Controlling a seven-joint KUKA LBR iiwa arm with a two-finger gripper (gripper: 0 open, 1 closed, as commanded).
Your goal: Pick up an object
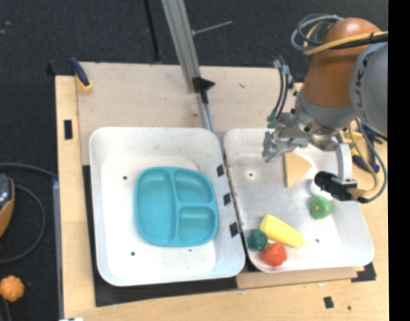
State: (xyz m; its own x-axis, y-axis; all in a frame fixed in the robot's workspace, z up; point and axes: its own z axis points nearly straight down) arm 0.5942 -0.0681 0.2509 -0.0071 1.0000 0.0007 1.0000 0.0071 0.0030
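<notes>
Right bin [352, 243], near edge: red toy [275, 253], teal toy [257, 239], yellow block [281, 231], probably light, stiff, graspable across its width. Farther: green ball [319, 208], tan wedge [297, 168]. Gripper [277, 146] above; finger state unclear.

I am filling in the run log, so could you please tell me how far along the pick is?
Nothing looks picked up yet. The yellow piece, red piece, green ball and tan wedge all lie in the right bin. In hand: the gripper hangs over that bin near the wedge. Left: grasp one object and lift it.
</notes>
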